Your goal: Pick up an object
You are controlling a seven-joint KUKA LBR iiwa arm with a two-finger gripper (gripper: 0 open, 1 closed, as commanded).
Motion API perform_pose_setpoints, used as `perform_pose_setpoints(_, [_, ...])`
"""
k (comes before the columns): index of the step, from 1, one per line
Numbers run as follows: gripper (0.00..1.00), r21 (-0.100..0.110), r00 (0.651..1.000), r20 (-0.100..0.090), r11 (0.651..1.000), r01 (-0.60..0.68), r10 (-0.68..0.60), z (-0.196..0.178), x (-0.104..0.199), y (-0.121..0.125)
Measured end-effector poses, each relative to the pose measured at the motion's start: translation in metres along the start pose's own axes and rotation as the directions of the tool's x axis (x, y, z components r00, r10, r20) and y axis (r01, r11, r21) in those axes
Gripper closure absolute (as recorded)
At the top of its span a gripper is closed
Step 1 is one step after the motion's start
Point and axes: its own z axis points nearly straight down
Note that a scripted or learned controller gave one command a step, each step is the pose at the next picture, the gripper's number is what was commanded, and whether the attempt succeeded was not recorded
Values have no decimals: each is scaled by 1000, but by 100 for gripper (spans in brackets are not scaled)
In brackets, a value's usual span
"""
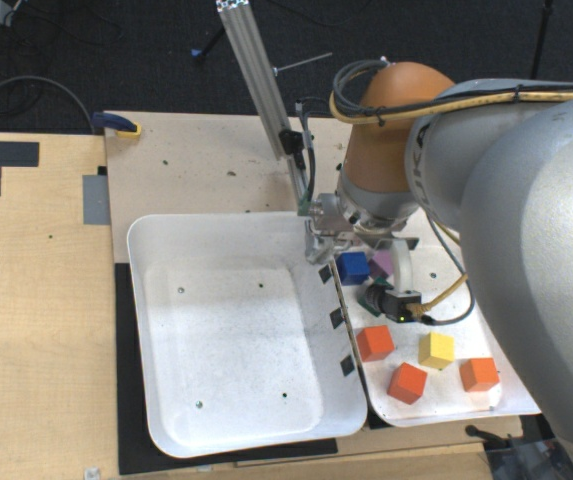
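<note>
My gripper (351, 240) hangs over the upper left part of the right bin (456, 410), close to the wall between the two bins. Directly beneath it sits a blue cube (353, 267), with a purple piece (382, 264) to its right. Whether the blue cube is touched by the gripper cannot be made out. Nearer the front of the same bin lie three orange cubes (374, 342) (407, 382) (479, 374) and a yellow cube (436, 349).
The left bin (166, 258) is a wide white tray beside the right one. A slanted aluminium bar (261, 78) rises behind the bins, close to the wrist. The arm's grey bulk (506, 198) covers the right bin's far right side.
</note>
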Motion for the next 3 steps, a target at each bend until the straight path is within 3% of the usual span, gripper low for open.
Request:
perform_pose_setpoints(1, [100,9,1000,1,1000,-10,10,0,-45,-39])
perform_pose_setpoints(2, [100,7,1000,-3,1000,0,0,-22,-1,-70])
perform_pose_setpoints(3, [100,6,1000,-2,1000,-1,1,2,50,-43])
